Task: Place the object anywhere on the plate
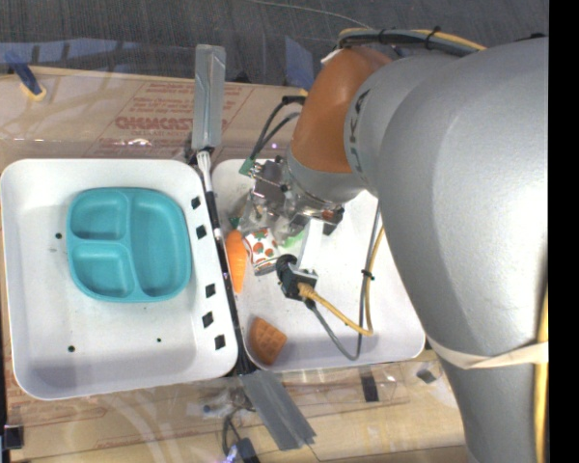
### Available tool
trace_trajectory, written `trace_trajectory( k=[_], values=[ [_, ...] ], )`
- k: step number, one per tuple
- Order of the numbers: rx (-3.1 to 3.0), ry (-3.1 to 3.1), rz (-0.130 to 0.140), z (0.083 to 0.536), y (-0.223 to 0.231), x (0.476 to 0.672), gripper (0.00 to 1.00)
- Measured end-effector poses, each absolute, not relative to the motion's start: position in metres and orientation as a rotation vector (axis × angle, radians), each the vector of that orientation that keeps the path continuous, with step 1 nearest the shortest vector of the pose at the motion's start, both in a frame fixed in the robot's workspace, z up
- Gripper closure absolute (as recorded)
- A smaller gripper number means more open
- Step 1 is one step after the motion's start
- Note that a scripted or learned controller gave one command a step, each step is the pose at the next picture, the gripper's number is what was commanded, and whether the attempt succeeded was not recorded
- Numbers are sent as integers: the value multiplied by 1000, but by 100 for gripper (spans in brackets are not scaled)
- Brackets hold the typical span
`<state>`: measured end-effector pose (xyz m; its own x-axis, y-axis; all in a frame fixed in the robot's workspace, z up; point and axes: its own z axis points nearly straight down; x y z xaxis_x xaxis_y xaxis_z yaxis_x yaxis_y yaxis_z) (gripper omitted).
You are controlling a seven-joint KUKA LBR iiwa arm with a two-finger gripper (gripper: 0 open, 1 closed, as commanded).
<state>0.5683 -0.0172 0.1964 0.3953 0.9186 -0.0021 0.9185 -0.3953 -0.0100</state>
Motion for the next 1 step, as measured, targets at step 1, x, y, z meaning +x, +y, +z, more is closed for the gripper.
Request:
trace_trajectory(
  k=[1],
  values=[
    [-2494,-1908,1,209,52,637,100]
  ],
)
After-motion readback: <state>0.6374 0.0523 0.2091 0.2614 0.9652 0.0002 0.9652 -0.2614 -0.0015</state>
